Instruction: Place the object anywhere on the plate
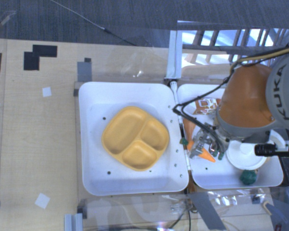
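Note:
A yellow plate (136, 137) with three compartments lies in the middle of the left bin (94, 177). My gripper (203, 146) is low over the left side of the right bin (231, 181), near the divider between the bins. Right under and beside it lies a small orange carrot-like object (205, 155), touching or nearly touching the gripper. The view does not show whether the object is held. A thin orange piece with a green end (186, 130) lies along the right bin's left wall.
A white round dish (244, 157) sits right of the gripper, and a dark green object (249, 177) lies at the right bin's front. A printed packet (205, 105) lies behind the gripper. A black cable (192, 121) loops from the wrist.

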You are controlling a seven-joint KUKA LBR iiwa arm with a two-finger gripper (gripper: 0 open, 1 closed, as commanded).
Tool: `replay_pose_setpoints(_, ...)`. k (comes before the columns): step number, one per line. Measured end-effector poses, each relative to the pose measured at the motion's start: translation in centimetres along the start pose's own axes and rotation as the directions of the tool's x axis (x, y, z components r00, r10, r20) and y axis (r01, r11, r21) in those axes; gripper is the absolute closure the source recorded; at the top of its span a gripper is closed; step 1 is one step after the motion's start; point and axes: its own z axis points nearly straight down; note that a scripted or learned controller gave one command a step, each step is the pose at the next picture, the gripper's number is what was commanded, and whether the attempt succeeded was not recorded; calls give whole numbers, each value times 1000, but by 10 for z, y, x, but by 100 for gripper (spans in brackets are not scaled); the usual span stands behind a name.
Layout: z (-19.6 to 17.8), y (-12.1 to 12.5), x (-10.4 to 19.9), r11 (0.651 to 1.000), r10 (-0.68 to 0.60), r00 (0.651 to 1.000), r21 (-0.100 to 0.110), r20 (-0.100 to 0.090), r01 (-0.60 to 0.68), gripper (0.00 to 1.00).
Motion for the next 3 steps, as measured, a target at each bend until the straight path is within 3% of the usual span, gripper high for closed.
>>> replay_pose_setpoints(1,1,92,5,997,82,997,-3,-3,-82,100)
replay_pose_setpoints(2,-71,167,2,992,-123,992,-4,1,123,100)
replay_pose_setpoints(3,-71,166,2,993,-122,993,-3,0,122,0)
